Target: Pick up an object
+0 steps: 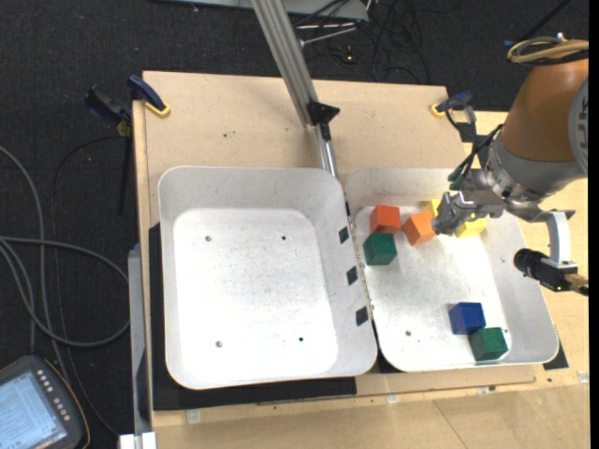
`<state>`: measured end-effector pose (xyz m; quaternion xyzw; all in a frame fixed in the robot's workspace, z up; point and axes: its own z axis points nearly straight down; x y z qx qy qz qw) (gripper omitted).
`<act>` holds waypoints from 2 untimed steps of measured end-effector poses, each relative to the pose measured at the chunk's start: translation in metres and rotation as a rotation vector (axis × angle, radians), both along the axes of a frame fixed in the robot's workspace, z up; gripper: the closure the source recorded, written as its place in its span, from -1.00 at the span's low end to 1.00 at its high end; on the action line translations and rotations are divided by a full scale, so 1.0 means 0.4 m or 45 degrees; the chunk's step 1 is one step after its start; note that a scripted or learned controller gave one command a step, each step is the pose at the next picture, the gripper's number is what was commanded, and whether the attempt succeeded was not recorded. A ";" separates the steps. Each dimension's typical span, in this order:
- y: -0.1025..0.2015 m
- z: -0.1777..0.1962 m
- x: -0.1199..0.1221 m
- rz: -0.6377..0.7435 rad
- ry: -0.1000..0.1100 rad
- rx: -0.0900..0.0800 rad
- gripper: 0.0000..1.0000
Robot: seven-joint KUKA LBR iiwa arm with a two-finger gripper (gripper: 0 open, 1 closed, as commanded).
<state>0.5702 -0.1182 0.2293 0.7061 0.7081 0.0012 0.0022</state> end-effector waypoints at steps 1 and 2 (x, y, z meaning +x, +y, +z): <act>0.128 0.026 0.035 0.007 0.002 0.003 1.00; 0.267 0.044 0.075 0.007 0.002 0.004 1.00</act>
